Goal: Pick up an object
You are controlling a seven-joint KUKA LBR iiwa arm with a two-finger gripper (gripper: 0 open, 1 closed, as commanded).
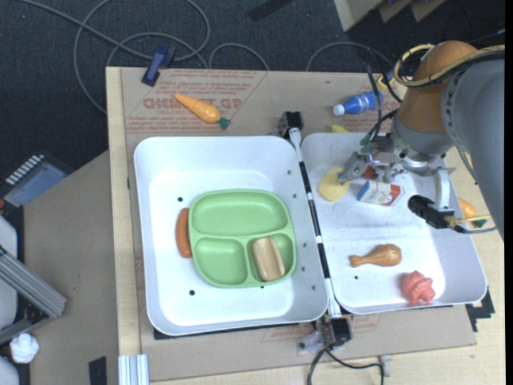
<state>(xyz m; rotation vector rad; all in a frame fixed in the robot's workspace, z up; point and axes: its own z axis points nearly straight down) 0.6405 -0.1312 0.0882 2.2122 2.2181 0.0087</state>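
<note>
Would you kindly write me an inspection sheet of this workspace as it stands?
Surface: bench bearing left bin and right bin.
Job's things: right bin holds yellow piece, red-and-white packet, drumstick, pink toy. Left bin holds green tray with bread roll, sausage beside it.
Clutter: carrot, blue bottle on the bench.
Grippers: gripper above the packet; fingers unclear.
Cables: loops on floor.
Surroundings: dark carpet.

The gripper [375,169] hangs over the right bin [449,287], above a small carton [380,192]. A green tray [232,223] sits in the left bin [160,215].
</note>
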